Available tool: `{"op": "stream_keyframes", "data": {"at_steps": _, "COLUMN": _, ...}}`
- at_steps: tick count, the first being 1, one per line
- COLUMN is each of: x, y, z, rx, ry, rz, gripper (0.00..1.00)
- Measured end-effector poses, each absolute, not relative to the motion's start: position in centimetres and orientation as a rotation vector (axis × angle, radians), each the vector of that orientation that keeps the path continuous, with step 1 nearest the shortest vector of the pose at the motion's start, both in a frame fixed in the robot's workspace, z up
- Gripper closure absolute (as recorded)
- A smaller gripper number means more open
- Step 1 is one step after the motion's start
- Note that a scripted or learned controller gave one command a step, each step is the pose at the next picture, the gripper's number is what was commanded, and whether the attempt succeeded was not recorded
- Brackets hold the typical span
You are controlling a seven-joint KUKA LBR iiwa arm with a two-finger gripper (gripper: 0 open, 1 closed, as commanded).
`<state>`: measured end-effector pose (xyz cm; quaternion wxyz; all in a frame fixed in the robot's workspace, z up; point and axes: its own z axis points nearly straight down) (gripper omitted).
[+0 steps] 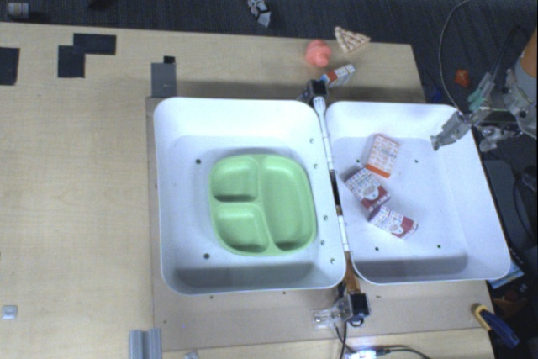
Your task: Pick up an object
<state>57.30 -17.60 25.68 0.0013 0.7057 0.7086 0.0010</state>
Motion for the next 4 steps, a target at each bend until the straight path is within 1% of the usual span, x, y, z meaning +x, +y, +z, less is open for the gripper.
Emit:
{"op": "stream_keyframes", "data": {"at_steps": 1, "x": 54.7, "y": -15.1, "z": 9.8, "rx": 2.212, "ry": 2.216, "rz": 0.011, "gripper": 0.0}}
{"op": "stream_keyframes", "data": {"at_steps": 2, "x": 48.9, "y": -11.9, "z": 8.7, "rx": 2.214, "ry": 2.217, "rz": 0.008, "gripper": 0.0}}
{"op": "stream_keyframes", "data": {"at_steps": 3, "x": 49.2, "y": -11.8, "z": 9.8, "rx": 2.209, "ry": 2.215, "rz": 0.015, "gripper": 1.0}}
{"op": "stream_keyframes", "data": {"at_steps": 4, "x": 52.6, "y": -3.8, "z": 18.5, "rx": 2.214, "ry": 2.225, "rz": 0.006, "gripper": 1.0}}
